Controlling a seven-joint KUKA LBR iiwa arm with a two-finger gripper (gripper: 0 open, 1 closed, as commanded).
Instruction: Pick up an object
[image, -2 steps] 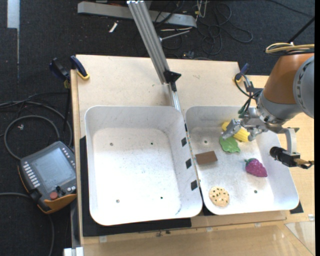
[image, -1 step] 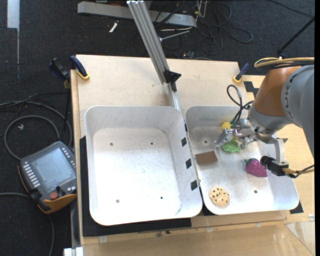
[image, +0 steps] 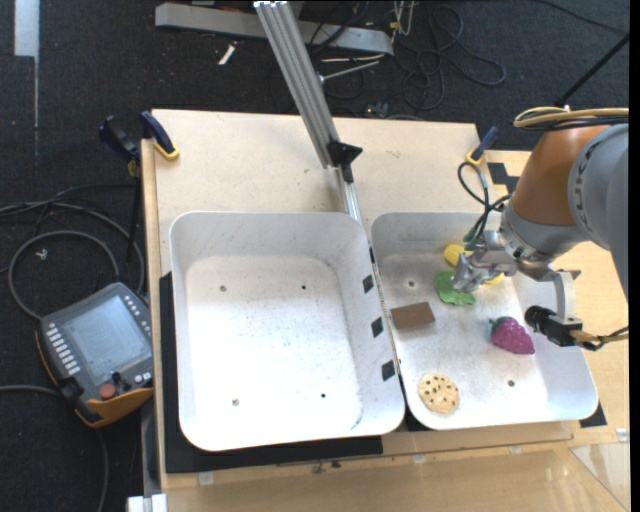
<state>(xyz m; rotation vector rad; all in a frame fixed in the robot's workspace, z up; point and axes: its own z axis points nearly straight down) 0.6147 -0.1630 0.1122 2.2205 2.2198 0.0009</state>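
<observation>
The grey arm (image: 585, 190) reaches in from the right over the right bin (image: 560, 400), its orange band bent above the wrist; the wrist points down and toward the bin's upper middle; the jaws (image: 466, 270) sit low, right at a green object (image: 455, 291) and a yellow object (image: 455, 253), touching or nearly so; whether they are spread or pressed together cannot be told from this slant. In the same bin, a brown flat piece (image: 412, 317) lies left of centre; a magenta object (image: 512, 336) lies to the right; a speckled cookie (image: 438, 392) lies near the front edge. The left bin (image: 200, 240) stands just beside on the surface (image: 250, 160).
</observation>
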